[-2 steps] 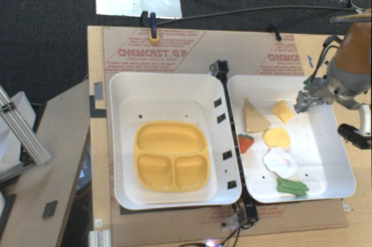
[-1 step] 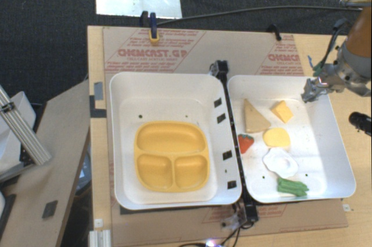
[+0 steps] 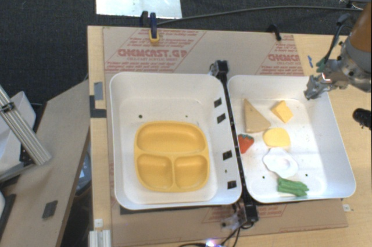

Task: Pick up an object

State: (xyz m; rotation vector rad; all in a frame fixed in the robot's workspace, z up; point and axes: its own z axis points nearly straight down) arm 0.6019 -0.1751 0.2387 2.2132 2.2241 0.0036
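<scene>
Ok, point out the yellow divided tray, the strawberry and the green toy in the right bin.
yellow divided tray (image 3: 172,156), camera view, middle ridge of the tray.
strawberry (image 3: 246,143), camera view, its red body.
green toy (image 3: 292,186), camera view, its middle.

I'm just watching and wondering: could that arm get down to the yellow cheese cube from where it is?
Probably yes. The end effector hovers at the right bin's far corner, and the cheese cube lies uncovered nearby, apart from the tan wedge beside it.

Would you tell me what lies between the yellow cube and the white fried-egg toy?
In the camera view, a round yellow disc lies between the yellow cube and the white fried-egg toy.
</scene>
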